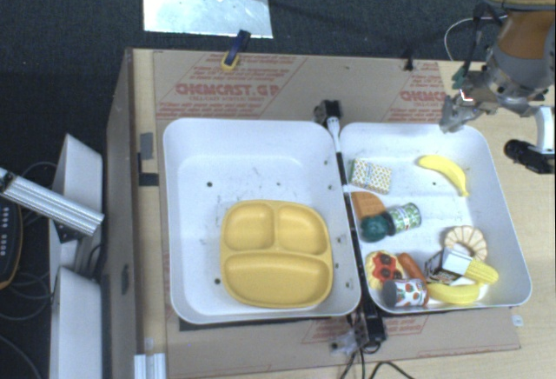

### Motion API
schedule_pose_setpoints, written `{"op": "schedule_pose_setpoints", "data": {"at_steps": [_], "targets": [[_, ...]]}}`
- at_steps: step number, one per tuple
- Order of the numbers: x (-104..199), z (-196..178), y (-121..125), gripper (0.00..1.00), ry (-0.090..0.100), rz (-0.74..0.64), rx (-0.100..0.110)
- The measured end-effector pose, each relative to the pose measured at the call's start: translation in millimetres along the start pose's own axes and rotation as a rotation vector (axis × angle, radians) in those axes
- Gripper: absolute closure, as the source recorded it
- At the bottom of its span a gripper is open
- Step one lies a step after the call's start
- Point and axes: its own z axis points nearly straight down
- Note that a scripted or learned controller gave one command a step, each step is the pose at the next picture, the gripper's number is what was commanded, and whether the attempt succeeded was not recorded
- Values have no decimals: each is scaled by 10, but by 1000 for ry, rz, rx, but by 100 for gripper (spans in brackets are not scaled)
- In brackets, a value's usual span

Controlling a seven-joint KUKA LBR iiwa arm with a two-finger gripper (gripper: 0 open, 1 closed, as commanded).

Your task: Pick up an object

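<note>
The right bin (486,186) holds several small items: a yellow banana (444,170), a patterned white packet (370,173), a green can (393,221) lying on its side, an orange piece (367,203), a ring-shaped biscuit toy (464,241), a corn cob (473,269), a second banana (453,292) and a small red can (405,292). My gripper (453,116) hangs above the bin's far right corner, up and to the right of the first banana, with nothing seen in it.
The left bin (200,151) holds a yellow divided plate (276,252). A black divider clip (330,114) sits where the two bins meet. Cardboard (261,82) lies under the bins. Metal rails (52,199) stand at the left.
</note>
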Motion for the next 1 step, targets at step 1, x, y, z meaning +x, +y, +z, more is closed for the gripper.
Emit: {"op": "schedule_pose_setpoints", "data": {"at_steps": [1], "targets": [[-14, -178, -227, 100, 0, 2, 3]]}}
